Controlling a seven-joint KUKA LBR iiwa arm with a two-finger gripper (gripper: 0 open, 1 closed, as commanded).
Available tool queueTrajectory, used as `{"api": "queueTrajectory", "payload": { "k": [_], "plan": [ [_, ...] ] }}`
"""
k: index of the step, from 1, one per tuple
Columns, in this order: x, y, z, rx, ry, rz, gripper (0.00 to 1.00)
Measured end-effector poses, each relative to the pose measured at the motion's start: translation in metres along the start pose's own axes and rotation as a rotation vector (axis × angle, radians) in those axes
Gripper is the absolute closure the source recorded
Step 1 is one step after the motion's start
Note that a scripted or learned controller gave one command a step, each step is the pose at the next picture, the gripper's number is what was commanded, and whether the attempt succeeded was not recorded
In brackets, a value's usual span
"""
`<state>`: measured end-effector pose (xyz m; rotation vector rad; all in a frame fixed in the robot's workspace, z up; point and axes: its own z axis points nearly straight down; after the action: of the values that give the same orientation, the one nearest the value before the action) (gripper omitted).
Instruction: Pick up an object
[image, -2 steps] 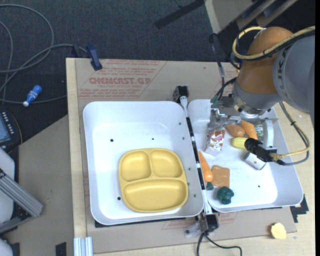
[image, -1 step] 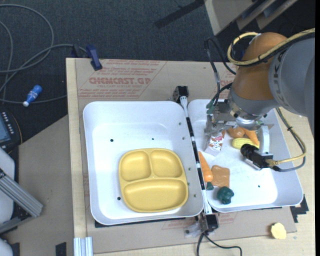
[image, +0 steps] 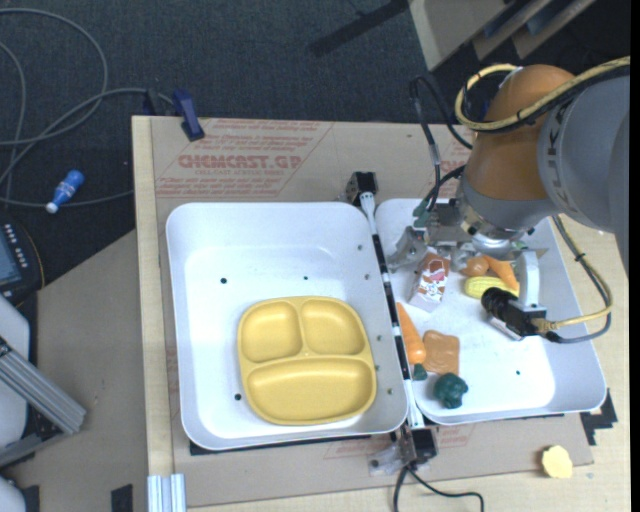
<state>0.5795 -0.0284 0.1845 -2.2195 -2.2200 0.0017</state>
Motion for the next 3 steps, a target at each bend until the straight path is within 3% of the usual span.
{"api": "queueTrajectory", "payload": {
  "k": [1, 2, 3],
  "plan": [
    [-0.069, -0.002, 0.102, -0.003, 0.003, 0.009, 0.0],
    [-0.072, 0.034, 0.099, -0.005, -0.001, -0.001, 0.0],
    [-0.072, 0.033, 0.089, -0.004, -0.001, -0.001, 1.0]
  ]
}}
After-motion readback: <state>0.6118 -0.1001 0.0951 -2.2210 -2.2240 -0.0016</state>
